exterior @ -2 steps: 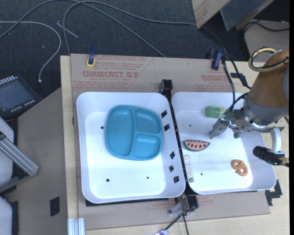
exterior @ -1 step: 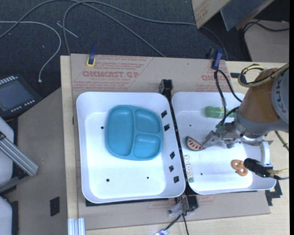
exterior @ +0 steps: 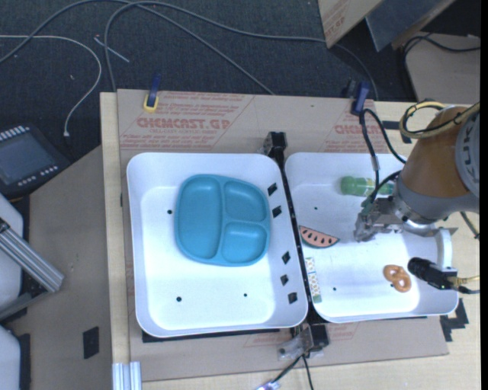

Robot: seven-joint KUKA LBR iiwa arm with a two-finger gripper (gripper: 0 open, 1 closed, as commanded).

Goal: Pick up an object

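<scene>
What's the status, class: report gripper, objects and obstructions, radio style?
Gripper low in right bin, nothing visibly held. Watermelon slice, pretzel, green object loose around it. Blue plate in left bin. No obstruction seen.

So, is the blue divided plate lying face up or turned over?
Face up: the blue divided plate in the left bin shows its three compartments.

A sheet of brown cardboard (exterior: pixel 229 110) printed with red lettering covered the surface, held at its far edge by two blue clamps (exterior: pixel 153 93). Beyond it lay dark carpeted floor (exterior: pixel 191 53) crossed by loose pale cables (exterior: pixel 84 53). A small dark screen (exterior: pixel 27 156) stood at the left, and a cardboard box (exterior: pixel 347 19) sat at the top. The light was even.
</scene>
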